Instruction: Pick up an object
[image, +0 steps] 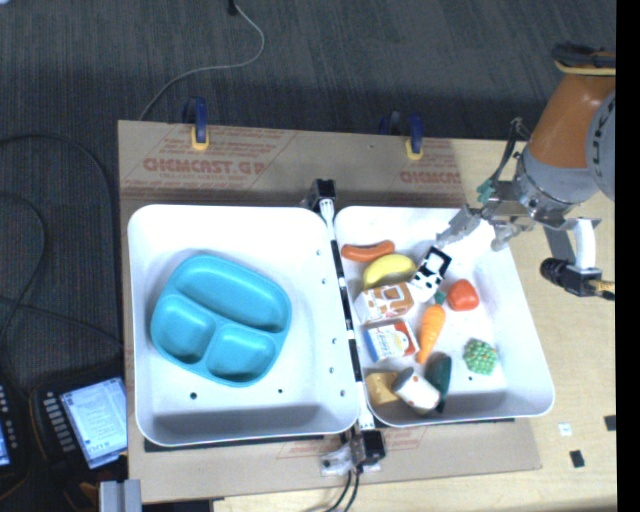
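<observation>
From the overhead camera, my claw (478, 226) hangs over the upper right corner of the right bin (520, 330), its two fingers spread apart with nothing between them. Just below and to the left of my fingertips sits a black-and-white toy cow (431, 270), and left of that a yellow banana (387, 269) with a sausage (367, 250) lying above it. Right under the cow, a red tomato (461, 295) rests near an orange carrot (430, 331). Farther down from my claw lies a green knobbly toy (480, 356). Left of the carrot are two small food boxes, one with an orange label (387, 299) and one with a blue label (390, 341). At the bin's near edge sit a dark green and white item (427, 385) and a tan piece (381, 385); I cannot tell what they are. Well away to my left, across the divider, the left bin (160, 395) holds a blue divided plate (220, 317). Both bins rest on the counter (575, 400).
</observation>
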